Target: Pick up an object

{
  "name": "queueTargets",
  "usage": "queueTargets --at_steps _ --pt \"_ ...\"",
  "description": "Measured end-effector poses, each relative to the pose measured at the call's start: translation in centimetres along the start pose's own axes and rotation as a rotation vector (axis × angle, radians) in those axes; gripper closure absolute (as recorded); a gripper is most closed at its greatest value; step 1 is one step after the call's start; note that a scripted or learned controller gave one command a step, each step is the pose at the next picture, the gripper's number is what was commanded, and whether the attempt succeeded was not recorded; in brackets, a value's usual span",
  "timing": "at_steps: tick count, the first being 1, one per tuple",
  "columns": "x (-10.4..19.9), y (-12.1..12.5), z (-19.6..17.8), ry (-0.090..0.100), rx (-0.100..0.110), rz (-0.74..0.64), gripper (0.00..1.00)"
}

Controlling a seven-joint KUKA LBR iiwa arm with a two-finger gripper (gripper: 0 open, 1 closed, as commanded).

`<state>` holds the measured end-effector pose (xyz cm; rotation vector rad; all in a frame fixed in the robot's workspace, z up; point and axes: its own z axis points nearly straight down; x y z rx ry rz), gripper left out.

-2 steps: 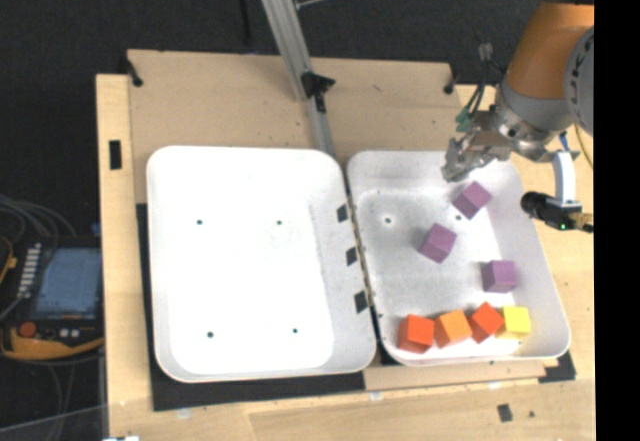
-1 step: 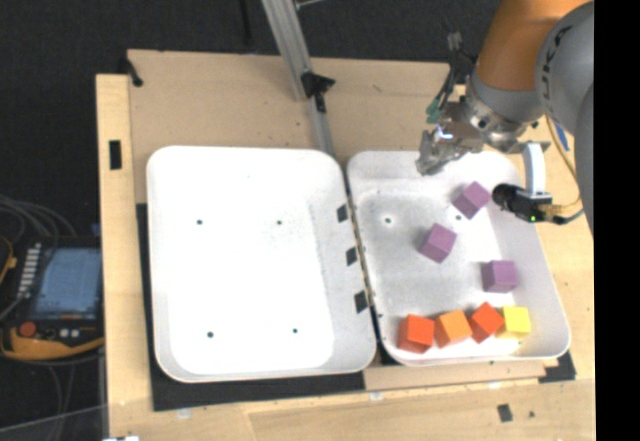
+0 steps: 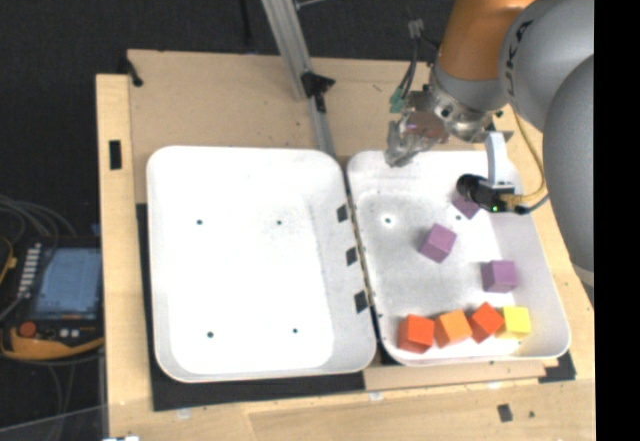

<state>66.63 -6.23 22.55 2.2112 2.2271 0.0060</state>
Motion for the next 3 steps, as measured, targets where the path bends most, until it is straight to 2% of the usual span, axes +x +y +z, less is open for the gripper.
queueTargets --at_steps 2,3 --pt "10.3 -1.4 -1.8 0.002 0.007 0.000 1.00" --pt "15.8 -1.4 -0.5 0.001 0.010 0.000 1.00"
